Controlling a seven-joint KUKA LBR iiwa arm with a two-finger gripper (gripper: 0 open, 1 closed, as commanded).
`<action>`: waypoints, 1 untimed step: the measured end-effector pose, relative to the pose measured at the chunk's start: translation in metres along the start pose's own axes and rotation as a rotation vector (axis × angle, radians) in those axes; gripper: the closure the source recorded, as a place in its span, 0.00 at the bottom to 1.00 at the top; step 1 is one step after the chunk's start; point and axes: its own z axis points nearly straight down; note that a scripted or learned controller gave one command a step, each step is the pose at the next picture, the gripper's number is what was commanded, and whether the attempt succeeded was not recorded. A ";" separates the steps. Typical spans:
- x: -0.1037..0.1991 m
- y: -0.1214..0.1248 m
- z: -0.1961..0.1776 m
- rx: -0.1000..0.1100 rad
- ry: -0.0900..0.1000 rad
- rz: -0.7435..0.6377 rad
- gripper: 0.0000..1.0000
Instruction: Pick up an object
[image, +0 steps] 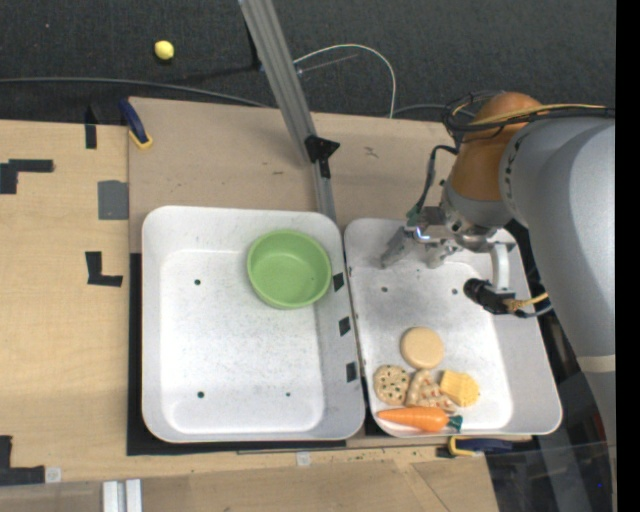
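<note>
My gripper hangs over the far end of the right bin, fingers spread open with nothing between them. Toy food lies at that bin's near end, well apart from the gripper: a round tan biscuit, a chocolate-chip cookie, a pale cracker, a yellow cheese piece and an orange carrot along the front wall. A green bowl sits upright in the far right part of the left bin.
A grey metal pole slants down to the gap between the bins at the back. The arm's grey body covers the right bin's right side. A small yellow ball lies on the dark floor beyond the bench.
</note>
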 end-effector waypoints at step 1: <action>0.001 0.000 -0.012 0.000 0.000 -0.001 1.00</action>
